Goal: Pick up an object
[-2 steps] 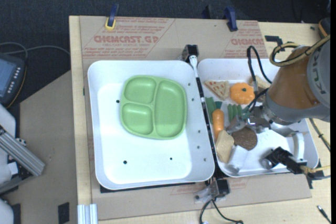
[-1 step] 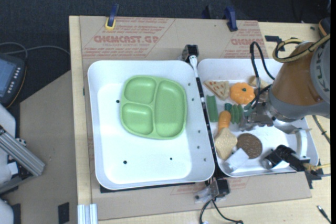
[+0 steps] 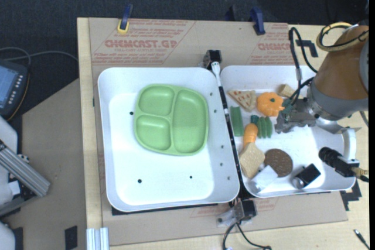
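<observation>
The right bin [image 3: 275, 75] holds several toy foods: an orange pumpkin-like piece [image 3: 269, 103], a tan pizza slice [image 3: 243, 98], green sticks [image 3: 236, 120], a small carrot [image 3: 250, 133], a slice of bread [image 3: 252, 158], a brown round cookie [image 3: 278, 161] and a black and grey piece [image 3: 306, 175]. My gripper [image 3: 287, 120] reaches in from the right and hangs low over the bin's middle, just right of the pumpkin and the dark green piece [image 3: 264, 126]. Its fingertips are too dark and small to make out.
The left bin [image 3: 111, 126] holds a green divided plate [image 3: 173, 119]. A black divider strip [image 3: 225, 117] runs between the bins. The arm's grey and orange body [image 3: 343, 76] covers the right bin's far right side. Clamps sit at the board's back edge.
</observation>
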